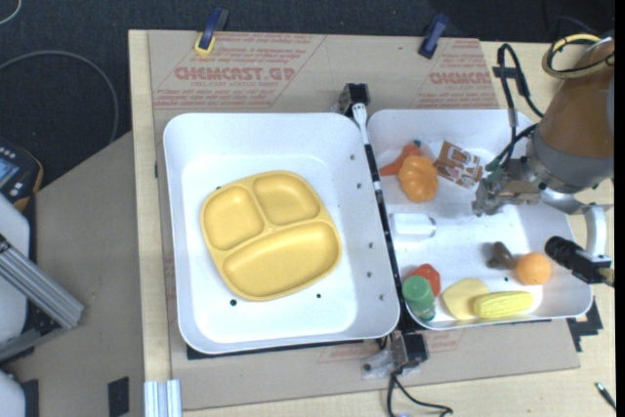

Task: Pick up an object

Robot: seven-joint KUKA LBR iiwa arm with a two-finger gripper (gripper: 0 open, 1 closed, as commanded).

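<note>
Two white bins sit on the bench, and over the right bin (469, 127) the end effector (488, 195), whether apart or together I cannot tell, hovers beside the patterned packet (459, 164), seemingly approaching; next it must descend squarely onto one object.

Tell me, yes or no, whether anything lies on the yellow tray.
No: the yellow tray in the left bin has all three compartments bare.
</note>
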